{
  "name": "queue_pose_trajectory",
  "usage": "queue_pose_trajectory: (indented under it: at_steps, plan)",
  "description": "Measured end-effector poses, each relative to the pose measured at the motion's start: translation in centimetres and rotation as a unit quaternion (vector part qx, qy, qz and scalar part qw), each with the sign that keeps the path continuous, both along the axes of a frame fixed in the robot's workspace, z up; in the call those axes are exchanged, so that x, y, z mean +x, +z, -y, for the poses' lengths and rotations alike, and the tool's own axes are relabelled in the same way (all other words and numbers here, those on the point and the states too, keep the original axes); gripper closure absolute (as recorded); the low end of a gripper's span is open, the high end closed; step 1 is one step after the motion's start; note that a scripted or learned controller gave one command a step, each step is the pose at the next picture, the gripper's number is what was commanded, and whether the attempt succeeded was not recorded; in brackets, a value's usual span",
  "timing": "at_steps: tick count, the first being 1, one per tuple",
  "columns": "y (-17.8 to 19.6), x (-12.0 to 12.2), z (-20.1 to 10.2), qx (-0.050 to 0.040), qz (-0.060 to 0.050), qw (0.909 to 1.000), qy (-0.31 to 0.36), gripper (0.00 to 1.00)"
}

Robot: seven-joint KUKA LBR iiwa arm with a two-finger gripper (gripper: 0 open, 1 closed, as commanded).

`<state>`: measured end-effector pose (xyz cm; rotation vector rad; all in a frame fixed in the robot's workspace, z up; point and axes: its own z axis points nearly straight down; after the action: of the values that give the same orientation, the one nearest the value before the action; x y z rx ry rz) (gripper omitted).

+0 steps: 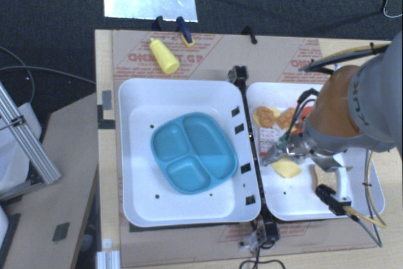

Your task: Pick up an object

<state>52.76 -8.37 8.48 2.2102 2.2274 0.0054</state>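
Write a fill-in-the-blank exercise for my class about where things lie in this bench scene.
1. The blue three-compartment plastic plate lies in the ____ white bin.
2. The yellow plastic bottle lies on the brown cardboard, ____ both bins.
3. The pale yellow food piece lies in the ____ bin, beside the gripper.

Missing words: left; outside; right

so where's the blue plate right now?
The blue plate lies in the left bin, roughly centred, across the divider from the claw.

Gripper (pixel 277 153) low in right bin (pixel 296 206) beside yellow piece (pixel 286 168).
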Motion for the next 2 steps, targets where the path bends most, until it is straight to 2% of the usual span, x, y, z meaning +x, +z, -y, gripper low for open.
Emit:
queue_pose_trajectory:
  at_steps: [1, 2]
  plan:
    - [1.2, -0.1, 0.2, -0.0006, 0.001, 1.0, -0.002, 1.0]
    - [10.5, -0.1, -7.4, 0.0018, 0.002, 1.0, 0.003, 1.0]
